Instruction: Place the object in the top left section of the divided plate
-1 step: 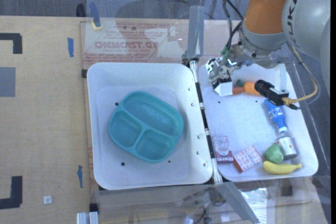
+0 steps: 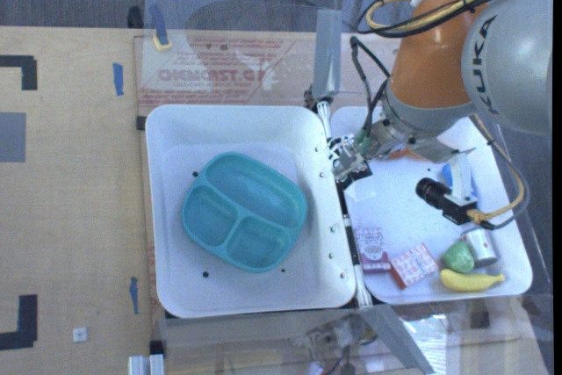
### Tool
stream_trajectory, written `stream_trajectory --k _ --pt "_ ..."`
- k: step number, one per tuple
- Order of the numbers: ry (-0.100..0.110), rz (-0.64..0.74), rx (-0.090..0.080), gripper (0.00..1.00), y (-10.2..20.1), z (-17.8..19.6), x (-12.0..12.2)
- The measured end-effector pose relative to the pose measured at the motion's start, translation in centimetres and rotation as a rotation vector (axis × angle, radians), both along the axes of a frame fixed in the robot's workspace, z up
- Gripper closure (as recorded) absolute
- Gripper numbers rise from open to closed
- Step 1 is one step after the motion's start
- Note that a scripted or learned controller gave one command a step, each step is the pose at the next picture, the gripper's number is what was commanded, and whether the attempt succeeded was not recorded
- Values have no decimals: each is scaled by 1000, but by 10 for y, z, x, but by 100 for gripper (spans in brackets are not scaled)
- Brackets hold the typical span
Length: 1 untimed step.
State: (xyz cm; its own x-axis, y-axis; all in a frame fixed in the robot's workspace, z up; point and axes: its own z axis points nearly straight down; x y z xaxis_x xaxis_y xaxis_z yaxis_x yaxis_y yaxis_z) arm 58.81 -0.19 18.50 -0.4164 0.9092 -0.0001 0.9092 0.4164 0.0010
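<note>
From my station the feed looked evenly lit from overhead, with the white bins [image 2: 237, 123] bright but not blown out; shadows were soft, a clear sheet [image 2: 219, 57] showed faint glare, and fine detail was slightly blurred

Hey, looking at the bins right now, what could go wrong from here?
1. The gripper hangs right over the wall between the bins, so it may clip that wall on the way down.
2. The banana, green ball and silver can crowd together, so a grab may nudge neighbours.
3. The plate sits turned, so its sections are easy to confuse.
</note>
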Motion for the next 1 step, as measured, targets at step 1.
stream_trajectory --k 1 --pt "-3 -6 0 100 -3 10 1"
